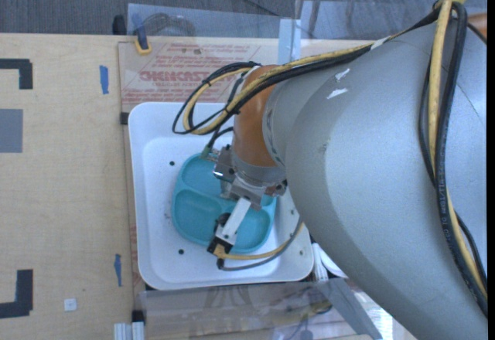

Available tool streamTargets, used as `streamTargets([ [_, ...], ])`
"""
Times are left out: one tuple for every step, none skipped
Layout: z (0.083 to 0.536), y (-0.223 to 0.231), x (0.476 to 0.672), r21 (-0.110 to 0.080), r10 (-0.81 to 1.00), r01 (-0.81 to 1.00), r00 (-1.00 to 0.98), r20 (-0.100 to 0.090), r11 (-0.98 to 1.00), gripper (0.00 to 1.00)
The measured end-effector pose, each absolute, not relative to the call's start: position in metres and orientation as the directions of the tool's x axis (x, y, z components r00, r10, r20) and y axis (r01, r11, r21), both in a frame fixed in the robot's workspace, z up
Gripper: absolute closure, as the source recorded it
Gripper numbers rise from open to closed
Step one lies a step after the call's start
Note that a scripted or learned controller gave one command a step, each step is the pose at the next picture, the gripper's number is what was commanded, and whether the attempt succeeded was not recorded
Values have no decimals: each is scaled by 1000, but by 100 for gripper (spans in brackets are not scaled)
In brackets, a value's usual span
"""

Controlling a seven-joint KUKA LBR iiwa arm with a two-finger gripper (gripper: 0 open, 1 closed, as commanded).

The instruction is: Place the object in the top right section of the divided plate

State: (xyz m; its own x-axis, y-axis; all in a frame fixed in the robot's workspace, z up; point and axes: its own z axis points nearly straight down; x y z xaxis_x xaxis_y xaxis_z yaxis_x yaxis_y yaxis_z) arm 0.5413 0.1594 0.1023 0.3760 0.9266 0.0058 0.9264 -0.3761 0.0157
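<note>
A teal divided plate [193, 207] lies in the white bin [147, 176], towards its middle and front. Raised ridges split the plate into sections, and the left sections that I can see are bare. My gripper [246, 176] hangs straight down over the plate's right half, below the orange band [249, 126]. The wrist and arm hide the plate's right sections and whatever is under the gripper.
The grey arm [371, 176] covers the whole right side, including the second bin. A red-printed sheet [186, 68] lies behind the bin. Bare wooden bench [62, 176] with blue tape marks and black corner marks spreads to the left.
</note>
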Motion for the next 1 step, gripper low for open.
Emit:
streamTargets([
  [96, 106, 556, 15, 926, 926, 378, 16, -378, 100],
])
